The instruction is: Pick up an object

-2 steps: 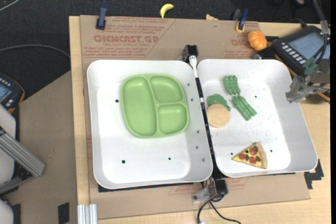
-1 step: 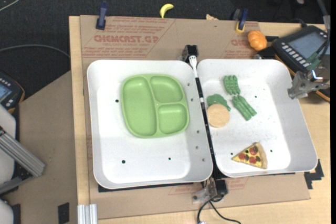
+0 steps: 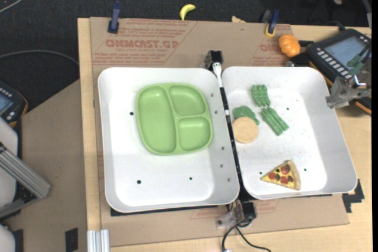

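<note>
Both bins, the left bin [image 3: 118, 180] and the right bin [image 3: 331, 144], look like smooth white plastic with a soft sheen. The green divided plate [image 3: 175, 119] is glossy plastic. Beneath lies matt brown cardboard [image 3: 142, 44], printed in red. The pizza slice [image 3: 282, 176] and asparagus [image 3: 269, 110] look like moulded matt plastic.

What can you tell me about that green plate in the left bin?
The plate is pale green, looks like plastic, with rounded corners and three compartments: one long section on its left, two smaller ones on its right. It lies flat, face up, in the upper middle of the left bin, turned slightly askew. Its compartments hold nothing, and it touches nothing but the bin floor.
</note>
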Action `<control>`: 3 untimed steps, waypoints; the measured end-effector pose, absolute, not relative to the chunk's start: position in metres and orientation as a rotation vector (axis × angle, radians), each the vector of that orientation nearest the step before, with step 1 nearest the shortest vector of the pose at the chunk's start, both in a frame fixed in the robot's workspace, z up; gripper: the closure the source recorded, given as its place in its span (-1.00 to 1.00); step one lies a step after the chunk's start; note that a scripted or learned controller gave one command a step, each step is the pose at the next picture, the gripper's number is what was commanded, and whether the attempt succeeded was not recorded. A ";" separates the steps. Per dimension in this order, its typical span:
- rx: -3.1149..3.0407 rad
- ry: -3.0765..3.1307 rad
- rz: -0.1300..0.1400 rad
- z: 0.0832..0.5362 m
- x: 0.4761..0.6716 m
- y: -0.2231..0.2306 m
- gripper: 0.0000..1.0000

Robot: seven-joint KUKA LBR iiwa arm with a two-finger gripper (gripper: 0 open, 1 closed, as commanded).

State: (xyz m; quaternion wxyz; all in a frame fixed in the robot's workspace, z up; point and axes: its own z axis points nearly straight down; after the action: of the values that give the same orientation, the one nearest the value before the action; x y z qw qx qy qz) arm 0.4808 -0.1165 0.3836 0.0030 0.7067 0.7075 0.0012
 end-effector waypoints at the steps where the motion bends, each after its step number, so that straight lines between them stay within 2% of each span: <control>1: 2.213 2.217 0.006 0.394 0.482 -0.116 1.00; 3: 2.206 2.213 0.011 0.415 0.483 -0.116 1.00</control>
State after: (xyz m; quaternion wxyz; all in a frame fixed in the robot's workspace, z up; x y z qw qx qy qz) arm 0.4833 -0.1164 0.4148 0.0085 0.7059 0.7083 0.0034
